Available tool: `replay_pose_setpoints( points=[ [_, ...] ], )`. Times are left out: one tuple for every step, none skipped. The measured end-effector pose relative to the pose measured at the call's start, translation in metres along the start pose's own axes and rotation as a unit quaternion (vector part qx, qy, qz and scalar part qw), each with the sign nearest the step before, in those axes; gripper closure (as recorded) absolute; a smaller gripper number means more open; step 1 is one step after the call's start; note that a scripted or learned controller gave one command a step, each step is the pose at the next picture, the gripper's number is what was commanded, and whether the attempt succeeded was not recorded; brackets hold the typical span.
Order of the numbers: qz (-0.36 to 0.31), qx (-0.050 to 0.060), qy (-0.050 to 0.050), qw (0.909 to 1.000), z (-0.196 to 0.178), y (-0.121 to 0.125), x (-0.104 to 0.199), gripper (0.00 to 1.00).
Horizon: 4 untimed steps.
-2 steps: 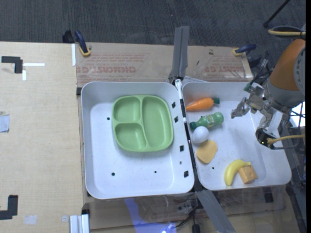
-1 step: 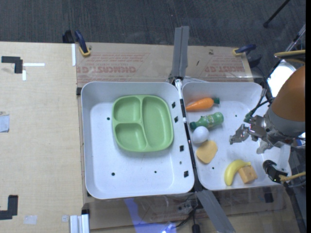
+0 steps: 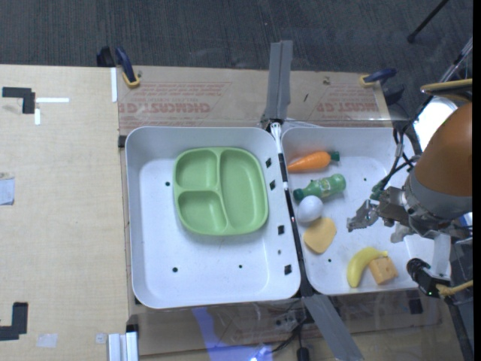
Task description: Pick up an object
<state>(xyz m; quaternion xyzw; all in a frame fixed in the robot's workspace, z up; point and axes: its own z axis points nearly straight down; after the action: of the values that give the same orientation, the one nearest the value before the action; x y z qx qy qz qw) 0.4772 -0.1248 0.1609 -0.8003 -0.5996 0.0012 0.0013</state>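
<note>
Because we cannot tell what state the metal two-finger gripper point(image 3: 366, 215) is in, and the curved yellow plastic banana point(image 3: 361, 265) sits close to the small orange block point(image 3: 383, 270), we might bump one away.

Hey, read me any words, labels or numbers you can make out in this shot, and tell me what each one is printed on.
Red lettering on the left part of the cardboard sheet behind the bins: it runs upside down and is too blurred to read with confidence.
Red lettering on the right part of that cardboard: also inverted, too blurred to read.
Green bottle in the right bin: any label is too small to read.
Green divided plate: no text visible.
</note>
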Motion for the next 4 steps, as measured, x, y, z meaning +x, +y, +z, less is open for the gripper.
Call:
replay_pose_setpoints(
  points=[
    [-0.168, 0.0, 0.0, 0.9858, 0.07, -0.001, 0.002, 0.0],
    [-0.062, -0.001, 0.0, 0.9981, 0.07, 0.011, 0.013, 0.0],
    [-0.133, 0.0, 0.0, 0.9911, 0.07, 0.001, -0.005, 0.0],
    [-0.298, -0.001, 0.0, 0.9545, 0.07, -0.003, 0.012, 0.0]
  ],
)
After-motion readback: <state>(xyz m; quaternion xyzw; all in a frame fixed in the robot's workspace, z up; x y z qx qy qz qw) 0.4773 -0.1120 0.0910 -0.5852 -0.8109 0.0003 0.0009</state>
